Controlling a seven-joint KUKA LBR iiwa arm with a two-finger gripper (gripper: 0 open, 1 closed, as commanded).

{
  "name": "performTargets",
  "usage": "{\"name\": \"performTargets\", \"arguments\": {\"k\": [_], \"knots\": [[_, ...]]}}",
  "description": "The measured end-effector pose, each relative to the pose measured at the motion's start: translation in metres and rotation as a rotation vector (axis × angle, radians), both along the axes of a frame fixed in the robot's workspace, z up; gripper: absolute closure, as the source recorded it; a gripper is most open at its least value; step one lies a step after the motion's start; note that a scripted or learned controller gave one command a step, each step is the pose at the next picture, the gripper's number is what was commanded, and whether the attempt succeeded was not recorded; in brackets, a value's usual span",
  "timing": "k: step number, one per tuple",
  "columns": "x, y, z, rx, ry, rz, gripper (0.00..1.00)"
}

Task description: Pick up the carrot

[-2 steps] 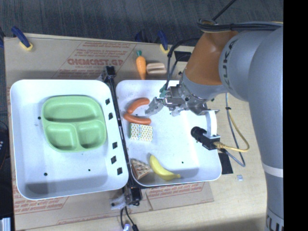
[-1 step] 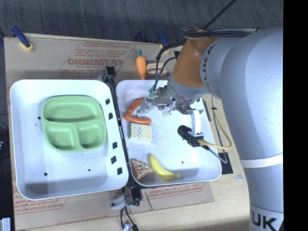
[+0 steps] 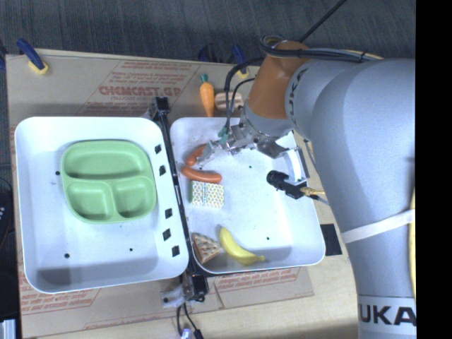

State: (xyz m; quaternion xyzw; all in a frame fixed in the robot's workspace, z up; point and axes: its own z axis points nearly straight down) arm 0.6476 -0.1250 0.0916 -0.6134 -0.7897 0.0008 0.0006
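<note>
Overhead view of the table, with two shallow white bins set side by side. We see the carrot (image 3: 206,98) lying outside both bins, on the cardboard sheet (image 3: 127,83) just beyond the far rim of the right bin (image 3: 282,221), its green top pointing away from the bin. The arm (image 3: 353,140) reaches in from the right and bends down over that bin's far corner, placing the pincer (image 3: 224,141) low over the bin floor, near the carrot but on the other side of the rim. We cannot tell how the pincer is set; nothing can be seen within it. Just beside its tip lie two sausages (image 3: 201,175), with a patterned square packet (image 3: 207,195) below them, and a banana (image 3: 239,249) and a sandwich slice (image 3: 205,246) at the near wall. The left bin (image 3: 35,210) holds a green divided plate (image 3: 109,179). We judge the grasp not yet made: the pincer appears aimed inside the bin, so it would have to clear the rim to reach the carrot.
</note>
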Motion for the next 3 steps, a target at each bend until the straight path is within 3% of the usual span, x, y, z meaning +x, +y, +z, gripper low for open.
{"name": "performTargets", "arguments": {"k": [1, 2, 3], "knots": [[0.009, 0.017, 0.080, 0.000, -0.002, 0.250, 0.00], [0.008, -0.051, 0.009, 0.001, 0.002, 0.272, 0.00], [0.010, -0.050, 0.021, 0.000, 0.000, 0.276, 1.00]]}}
